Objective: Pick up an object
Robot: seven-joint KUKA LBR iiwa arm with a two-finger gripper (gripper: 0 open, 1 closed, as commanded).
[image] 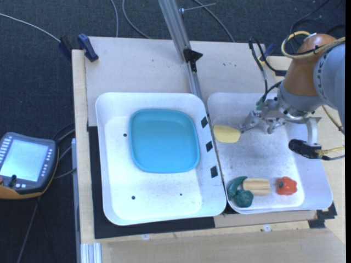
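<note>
Yellow object (226, 133) lies just left of the pincer (248, 126), whose grip state I cannot tell.

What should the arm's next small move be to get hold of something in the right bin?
Probably shift the gripper a little left and down onto the pale yellow object. It lies just beside the gripper in the right bin, apart from the green, tan and red pieces near the front edge.

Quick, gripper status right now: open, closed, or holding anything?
Two-finger gripper: fingers spread open, holding nothing, over the right white bin, just right of the pale yellow rounded object.
</note>
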